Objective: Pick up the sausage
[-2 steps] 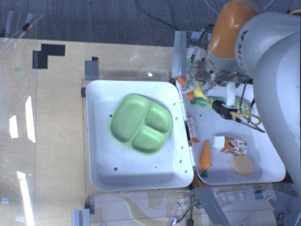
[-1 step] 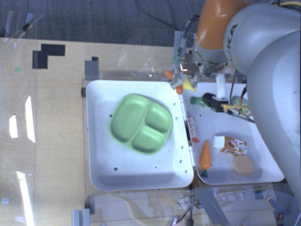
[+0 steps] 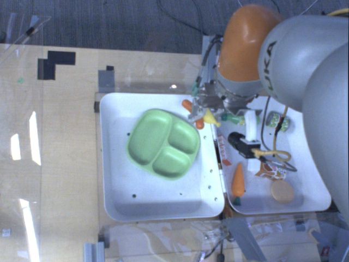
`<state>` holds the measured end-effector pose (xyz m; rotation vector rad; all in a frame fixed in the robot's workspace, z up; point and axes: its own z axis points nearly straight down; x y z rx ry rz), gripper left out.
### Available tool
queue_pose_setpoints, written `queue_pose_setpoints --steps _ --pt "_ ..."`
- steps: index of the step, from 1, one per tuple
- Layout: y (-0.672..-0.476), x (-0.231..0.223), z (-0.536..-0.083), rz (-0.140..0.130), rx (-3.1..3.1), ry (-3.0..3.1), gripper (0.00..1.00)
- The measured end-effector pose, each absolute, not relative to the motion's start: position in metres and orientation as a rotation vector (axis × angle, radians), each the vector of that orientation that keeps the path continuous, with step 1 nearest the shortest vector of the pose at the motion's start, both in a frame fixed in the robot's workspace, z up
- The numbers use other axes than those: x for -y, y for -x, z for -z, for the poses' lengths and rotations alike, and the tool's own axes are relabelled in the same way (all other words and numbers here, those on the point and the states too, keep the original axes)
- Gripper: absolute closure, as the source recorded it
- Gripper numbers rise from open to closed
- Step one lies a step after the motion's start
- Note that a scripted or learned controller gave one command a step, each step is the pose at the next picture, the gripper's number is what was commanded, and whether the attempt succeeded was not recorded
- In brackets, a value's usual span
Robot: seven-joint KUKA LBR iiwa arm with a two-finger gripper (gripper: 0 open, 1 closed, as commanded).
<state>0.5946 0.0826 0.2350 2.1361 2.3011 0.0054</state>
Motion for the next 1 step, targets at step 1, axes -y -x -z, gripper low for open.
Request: queue_pose_setpoints --steps 1 --pt "-0.5880 -0.1158 -0.2336 -0.003 -2.363 -2.068 1.00"
